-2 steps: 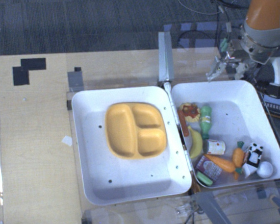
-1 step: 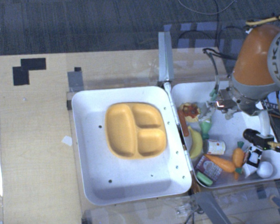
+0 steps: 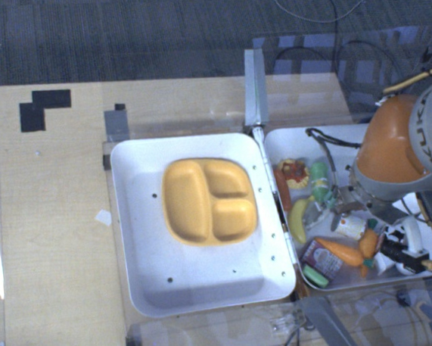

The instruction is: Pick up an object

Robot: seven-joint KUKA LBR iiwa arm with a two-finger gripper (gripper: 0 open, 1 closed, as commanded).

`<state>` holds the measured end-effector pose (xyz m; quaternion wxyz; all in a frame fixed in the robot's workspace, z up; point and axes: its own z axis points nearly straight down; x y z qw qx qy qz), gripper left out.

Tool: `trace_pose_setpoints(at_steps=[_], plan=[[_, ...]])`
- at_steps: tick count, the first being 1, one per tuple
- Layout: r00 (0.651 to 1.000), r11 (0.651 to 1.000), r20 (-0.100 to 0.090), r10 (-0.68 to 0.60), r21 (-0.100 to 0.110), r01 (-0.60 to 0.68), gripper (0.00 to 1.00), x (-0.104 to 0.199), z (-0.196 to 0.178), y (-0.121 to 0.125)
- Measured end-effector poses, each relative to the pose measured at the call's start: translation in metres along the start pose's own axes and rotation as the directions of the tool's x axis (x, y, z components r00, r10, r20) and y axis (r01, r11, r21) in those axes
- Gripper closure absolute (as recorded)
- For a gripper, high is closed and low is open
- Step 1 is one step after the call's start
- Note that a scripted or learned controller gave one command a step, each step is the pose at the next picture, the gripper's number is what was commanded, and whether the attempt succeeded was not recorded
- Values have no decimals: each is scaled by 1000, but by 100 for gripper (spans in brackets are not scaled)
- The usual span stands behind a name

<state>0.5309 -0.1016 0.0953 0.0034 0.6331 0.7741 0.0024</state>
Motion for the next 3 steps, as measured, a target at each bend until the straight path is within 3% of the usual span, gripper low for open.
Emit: trace_pose_setpoints(at_steps=[1,2,3], plan=[[1000,1000,2,28,-4,-28,0,-40,7,70],[1000,1000,1,25,-10,-25,100,-39,-5,73],[999,999,0,49,0,-49,100,21,-131,87]])
